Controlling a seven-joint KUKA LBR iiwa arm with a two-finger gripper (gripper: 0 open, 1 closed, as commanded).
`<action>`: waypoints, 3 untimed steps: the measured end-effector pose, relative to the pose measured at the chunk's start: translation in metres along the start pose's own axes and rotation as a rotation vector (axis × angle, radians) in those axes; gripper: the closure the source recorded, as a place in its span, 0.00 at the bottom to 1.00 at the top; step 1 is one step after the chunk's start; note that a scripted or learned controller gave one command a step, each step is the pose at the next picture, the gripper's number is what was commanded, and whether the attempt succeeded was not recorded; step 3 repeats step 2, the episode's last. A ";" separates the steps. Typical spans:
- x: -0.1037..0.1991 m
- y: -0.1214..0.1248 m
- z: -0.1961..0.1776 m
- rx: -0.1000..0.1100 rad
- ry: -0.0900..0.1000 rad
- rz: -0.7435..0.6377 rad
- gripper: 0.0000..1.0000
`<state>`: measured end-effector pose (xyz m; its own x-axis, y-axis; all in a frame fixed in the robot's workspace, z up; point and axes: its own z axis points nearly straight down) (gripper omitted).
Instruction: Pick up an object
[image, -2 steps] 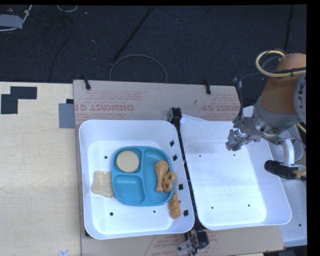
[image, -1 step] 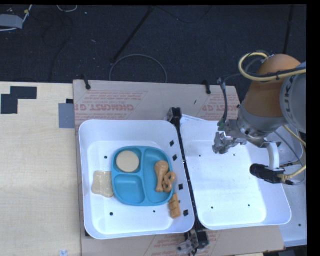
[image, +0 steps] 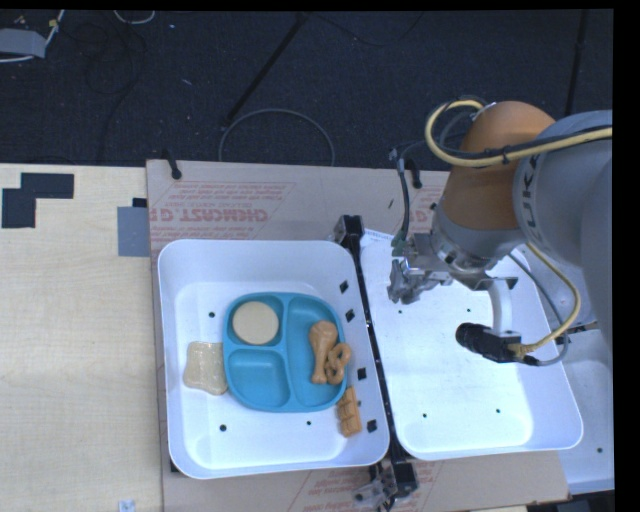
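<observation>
A: Where's the food?
B: On the tray (image: 262, 384) in the left bin (image: 190, 290): disc (image: 254, 322), pretzel (image: 328, 351).
A: And the gripper (image: 404, 287)?
B: Over the right bin (image: 500, 420); its state can't be told.

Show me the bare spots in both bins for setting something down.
Right bin: its near half is bare, below the tool and arm. Left bin: crowded; the blue tray fills the middle, with food pieces on it and beside it. Only a thin near strip is free.
</observation>
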<state>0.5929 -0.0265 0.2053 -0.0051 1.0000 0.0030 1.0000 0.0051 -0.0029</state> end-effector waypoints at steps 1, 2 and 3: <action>0.049 -0.003 0.004 0.001 -0.001 0.001 1.00; 0.108 -0.011 -0.004 0.000 -0.002 0.001 1.00; 0.108 -0.011 -0.004 0.000 -0.002 0.001 1.00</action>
